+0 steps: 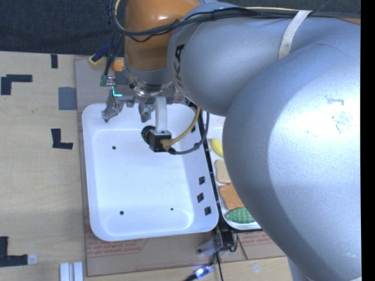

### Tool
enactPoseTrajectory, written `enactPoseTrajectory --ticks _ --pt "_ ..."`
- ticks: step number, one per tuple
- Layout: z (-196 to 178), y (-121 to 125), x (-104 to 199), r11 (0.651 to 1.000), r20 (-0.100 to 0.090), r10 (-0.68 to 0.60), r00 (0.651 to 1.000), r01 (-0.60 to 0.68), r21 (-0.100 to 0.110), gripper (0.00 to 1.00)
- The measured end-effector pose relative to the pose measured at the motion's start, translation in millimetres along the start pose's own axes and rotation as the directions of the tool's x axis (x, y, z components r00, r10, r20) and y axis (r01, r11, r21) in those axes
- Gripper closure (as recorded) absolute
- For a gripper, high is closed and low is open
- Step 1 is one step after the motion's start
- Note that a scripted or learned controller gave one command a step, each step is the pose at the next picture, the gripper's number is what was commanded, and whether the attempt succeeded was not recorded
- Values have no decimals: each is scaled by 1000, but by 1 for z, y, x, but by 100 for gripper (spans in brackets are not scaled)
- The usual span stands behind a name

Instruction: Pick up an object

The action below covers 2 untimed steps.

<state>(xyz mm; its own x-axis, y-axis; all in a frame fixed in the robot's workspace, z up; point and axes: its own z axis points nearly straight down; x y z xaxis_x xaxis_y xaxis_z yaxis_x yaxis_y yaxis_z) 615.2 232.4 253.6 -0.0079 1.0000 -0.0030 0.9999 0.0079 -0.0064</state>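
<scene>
wooden bench is carrying the left bin, gripper hovering there, fingers spread, nothing between them, likely missing the food at centre right.

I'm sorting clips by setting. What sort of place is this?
Probably a robotics lab bench for bin picking: a large grey arm reaches over a shallow white bin, its gripper above it, with black marker shapes taped on the wooden bench.

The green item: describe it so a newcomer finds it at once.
Start at the left bin, then cross its right wall into the next bin. Beside the grey arm lies a row of items; the green item is nearest the camera, below the orange one, and the only green one.
</scene>
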Motion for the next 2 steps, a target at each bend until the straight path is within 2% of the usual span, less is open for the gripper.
enactPoseTrajectory --ticks 1,2 --pt "-10 0 1 1000 0 -2 1000 2 1 100" --pt "-9 0 0 1000 1 -2 1000 2 2 0"
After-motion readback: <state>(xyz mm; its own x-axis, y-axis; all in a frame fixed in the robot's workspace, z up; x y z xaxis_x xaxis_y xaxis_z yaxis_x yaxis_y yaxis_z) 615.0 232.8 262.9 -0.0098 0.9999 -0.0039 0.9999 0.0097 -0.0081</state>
